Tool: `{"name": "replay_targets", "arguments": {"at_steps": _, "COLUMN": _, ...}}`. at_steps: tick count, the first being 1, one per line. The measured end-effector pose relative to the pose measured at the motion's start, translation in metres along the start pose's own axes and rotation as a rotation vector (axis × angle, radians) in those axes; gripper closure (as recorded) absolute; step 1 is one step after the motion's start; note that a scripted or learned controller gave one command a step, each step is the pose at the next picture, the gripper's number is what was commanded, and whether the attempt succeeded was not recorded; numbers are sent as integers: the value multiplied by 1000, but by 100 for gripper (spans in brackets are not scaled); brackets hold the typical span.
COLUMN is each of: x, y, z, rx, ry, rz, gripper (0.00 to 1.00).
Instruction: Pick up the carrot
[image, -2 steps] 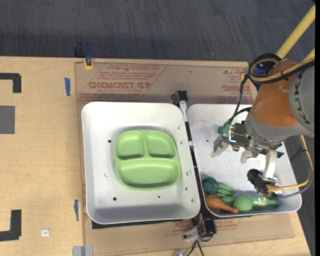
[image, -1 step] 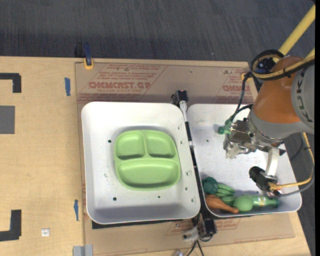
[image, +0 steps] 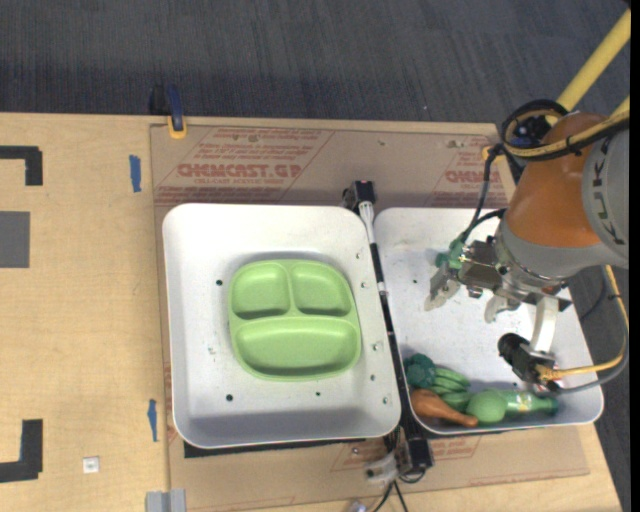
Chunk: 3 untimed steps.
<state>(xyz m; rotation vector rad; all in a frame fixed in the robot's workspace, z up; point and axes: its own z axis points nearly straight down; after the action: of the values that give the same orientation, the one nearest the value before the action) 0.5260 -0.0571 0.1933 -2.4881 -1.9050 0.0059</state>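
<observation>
The carrot (image: 441, 407) is orange and lies along the front wall of the right bin (image: 410, 240), near its front-left corner. My gripper (image: 468, 297) hangs over the middle of the same bin, behind the carrot and clear of it. Its fingers (image: 440, 291) are spread open with only bare bin floor showing between them.
Dark green toy food (image: 427, 373) lies just behind the carrot, and a light green piece (image: 489, 405) touches its right end. A green divided plate (image: 295, 318) sits in the left bin (image: 200, 250). A black cable fitting (image: 517, 352) hangs from the wrist above the front right corner.
</observation>
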Motion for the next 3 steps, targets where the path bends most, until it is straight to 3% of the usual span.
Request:
{"name": "replay_targets", "arguments": {"at_steps": 1, "x": 53, "y": -4, "z": 10, "rx": -1, "ry": -1, "rz": -175, "gripper": 0}}
{"name": "replay_targets", "arguments": {"at_steps": 2, "x": 81, "y": -72, "z": 11, "rx": 2, "ry": 0, "rz": -54, "gripper": 0}}
{"name": "replay_targets", "arguments": {"at_steps": 3, "x": 54, "y": -5, "z": -39, "rx": -11, "ry": -4, "rz": -217, "gripper": 0}}
